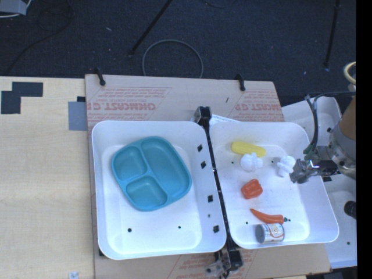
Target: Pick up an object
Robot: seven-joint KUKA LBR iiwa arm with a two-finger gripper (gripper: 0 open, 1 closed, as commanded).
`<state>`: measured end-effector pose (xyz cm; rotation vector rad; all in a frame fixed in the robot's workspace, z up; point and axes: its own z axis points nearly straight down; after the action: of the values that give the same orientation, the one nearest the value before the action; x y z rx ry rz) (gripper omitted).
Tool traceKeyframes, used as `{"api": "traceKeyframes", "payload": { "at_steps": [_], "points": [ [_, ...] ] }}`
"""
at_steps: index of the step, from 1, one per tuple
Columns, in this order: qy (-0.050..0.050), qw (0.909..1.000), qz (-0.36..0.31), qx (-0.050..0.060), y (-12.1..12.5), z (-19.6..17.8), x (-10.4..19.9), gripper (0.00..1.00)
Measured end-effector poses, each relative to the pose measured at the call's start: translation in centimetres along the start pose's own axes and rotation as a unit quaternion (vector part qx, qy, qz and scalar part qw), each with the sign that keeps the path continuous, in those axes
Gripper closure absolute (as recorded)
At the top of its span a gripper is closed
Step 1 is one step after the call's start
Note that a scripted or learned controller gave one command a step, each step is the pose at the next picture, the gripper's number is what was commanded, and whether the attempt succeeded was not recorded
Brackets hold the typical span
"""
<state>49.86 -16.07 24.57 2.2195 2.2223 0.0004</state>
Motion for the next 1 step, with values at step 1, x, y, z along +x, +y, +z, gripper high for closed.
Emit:
{"api": "traceKeyframes", "payload": {
  "at_steps": [1],
  "points": [
    [0.001,1.0,-0.002,0.001,1.08,-0.69,5.15,1.0]
  ]
}}
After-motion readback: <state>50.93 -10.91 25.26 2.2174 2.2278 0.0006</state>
